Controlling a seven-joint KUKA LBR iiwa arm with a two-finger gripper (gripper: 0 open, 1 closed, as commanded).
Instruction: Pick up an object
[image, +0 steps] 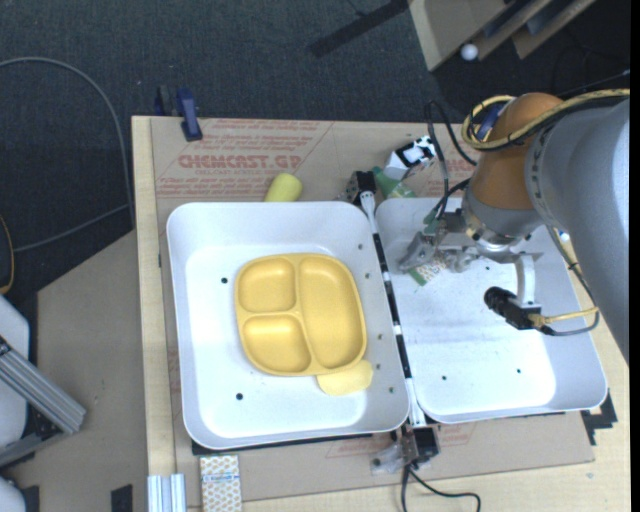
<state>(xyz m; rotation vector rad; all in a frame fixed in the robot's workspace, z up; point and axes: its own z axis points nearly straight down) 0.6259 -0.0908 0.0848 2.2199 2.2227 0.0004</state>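
Your gripper (425, 255) is hovering low at the right bin's (500, 390) upper left, finger state impossible to tell, your yellow tray (300, 312) is lying in the left bin (200, 300), a yellow piece (345, 379) touching its lower edge

Your candidates: a yellow three-compartment plate (300, 312), lying flat near the middle of the left bin (200, 240), tilted slightly askew. A pale yellow flat piece (347, 379) pokes out from under its near-right edge, touching it.
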